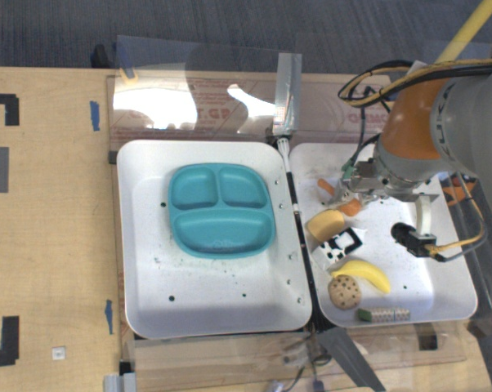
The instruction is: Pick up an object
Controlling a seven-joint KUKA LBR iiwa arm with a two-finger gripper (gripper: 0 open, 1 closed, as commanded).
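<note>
- Grey metal two-finger gripper (pixel 354 188) hung low over the right shallow white bin (pixel 454 296), near its upper left corner; I could not tell its state.
- I saw small orange carrot-like pieces (pixel 350 207) just below it.
- I saw a yellow wedge-shaped block (pixel 325 223), a black-and-white checkered card (pixel 344 243), a yellow plastic banana (pixel 363 274) and a round tan cookie (pixel 343 291) nearer the bin's front left.
- I saw a teal three-compartment plate (pixel 221 210) in the left bin (pixel 144 284).
</note>
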